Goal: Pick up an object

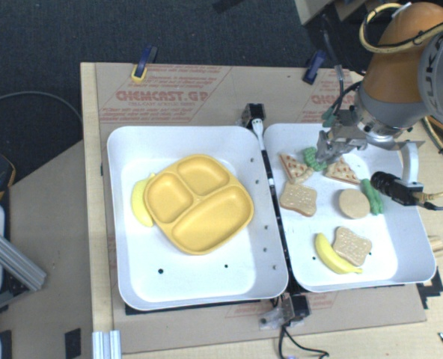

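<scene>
My gripper is low over the back of the right bin. It hangs just above a small green piece and between two triangular toast wedges. Nothing is visibly held. In front of these lie a square toast slice, a round tan disc and a green pod. A yellow banana and another bread slice rest near the bin's front.
The left bin holds a yellow divided plate, with a yellow piece tucked under its left edge. A black clip sits at the back where the bins meet. Blue clamps grip the board's far edge.
</scene>
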Controlling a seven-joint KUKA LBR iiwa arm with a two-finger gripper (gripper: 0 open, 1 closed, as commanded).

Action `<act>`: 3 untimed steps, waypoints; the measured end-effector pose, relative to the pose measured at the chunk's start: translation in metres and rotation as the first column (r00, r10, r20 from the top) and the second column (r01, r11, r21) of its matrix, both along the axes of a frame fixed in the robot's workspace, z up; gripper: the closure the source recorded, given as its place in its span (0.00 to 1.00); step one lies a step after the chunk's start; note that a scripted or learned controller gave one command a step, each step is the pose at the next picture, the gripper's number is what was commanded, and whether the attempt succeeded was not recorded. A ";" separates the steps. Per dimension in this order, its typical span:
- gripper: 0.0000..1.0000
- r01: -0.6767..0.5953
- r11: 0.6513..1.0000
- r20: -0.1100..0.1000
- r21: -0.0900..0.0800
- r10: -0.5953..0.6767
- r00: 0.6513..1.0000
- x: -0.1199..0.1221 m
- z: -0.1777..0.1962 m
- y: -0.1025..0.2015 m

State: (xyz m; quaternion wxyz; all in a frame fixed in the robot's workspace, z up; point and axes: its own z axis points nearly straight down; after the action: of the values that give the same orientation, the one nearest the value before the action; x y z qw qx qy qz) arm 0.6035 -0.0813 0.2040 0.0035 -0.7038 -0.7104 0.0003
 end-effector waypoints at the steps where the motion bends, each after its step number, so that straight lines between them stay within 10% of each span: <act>1: 1.00 -0.002 1.000 0.000 0.001 0.002 1.000 -0.003 -0.017 0.106; 3: 1.00 0.007 1.000 0.009 -0.003 -0.007 1.000 -0.041 0.044 0.172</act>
State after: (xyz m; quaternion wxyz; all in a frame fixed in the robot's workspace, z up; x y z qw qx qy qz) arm 0.5629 0.0910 0.2485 -0.0010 -0.7062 -0.7080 -0.0020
